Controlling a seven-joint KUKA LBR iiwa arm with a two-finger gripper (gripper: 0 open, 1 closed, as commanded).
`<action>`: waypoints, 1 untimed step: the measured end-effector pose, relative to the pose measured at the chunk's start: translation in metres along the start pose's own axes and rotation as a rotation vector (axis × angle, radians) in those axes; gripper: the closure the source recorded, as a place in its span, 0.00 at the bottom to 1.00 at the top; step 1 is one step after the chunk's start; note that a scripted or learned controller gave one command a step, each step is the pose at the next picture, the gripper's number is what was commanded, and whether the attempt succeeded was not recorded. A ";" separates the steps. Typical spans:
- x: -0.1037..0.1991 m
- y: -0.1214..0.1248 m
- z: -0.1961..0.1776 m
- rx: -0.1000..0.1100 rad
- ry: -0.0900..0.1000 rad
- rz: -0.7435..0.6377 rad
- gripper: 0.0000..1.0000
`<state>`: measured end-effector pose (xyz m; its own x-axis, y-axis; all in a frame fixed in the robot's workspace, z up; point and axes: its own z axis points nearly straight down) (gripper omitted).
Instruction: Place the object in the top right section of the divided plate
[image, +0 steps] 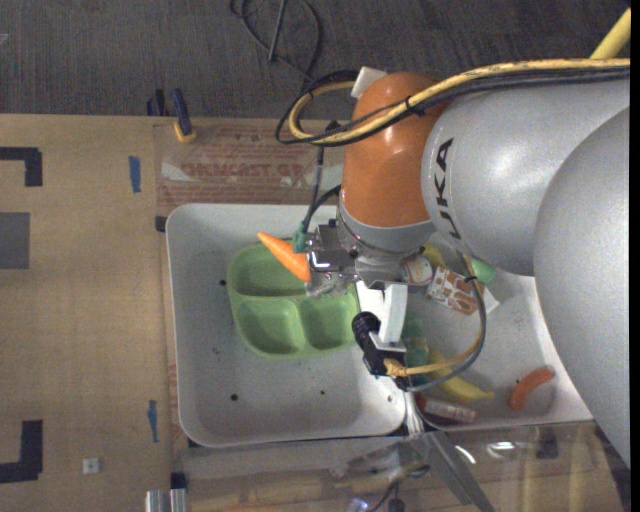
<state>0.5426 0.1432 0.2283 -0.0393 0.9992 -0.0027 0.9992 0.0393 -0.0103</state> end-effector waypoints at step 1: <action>0.015 0.008 -0.010 -0.004 0.000 0.022 1.00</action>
<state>0.5501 0.1584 0.2377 -0.0177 0.9998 -0.0029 0.9998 0.0177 -0.0065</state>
